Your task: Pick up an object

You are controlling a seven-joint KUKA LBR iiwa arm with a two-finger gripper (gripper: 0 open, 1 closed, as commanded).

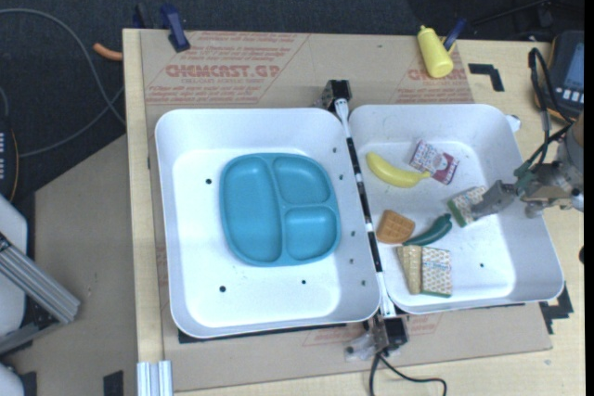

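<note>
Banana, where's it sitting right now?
The banana lies in the right bin, upper left part, beside the red-and-white packet and above the waffle.

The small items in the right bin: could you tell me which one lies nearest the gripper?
The dark green pepper-shaped toy, curved, lies just beside the gripper. The yellow banana, the red-and-white packet, the tan waffle-like square and the flat cracker packet all lie farther off.

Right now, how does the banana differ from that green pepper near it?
The banana is yellow; the green pepper is dark green. The banana lies alone near the bin's divider, while the pepper's upper end sits right by the gripper. The banana looks thicker and longer. Both are curved and lie in the right bin.
</note>
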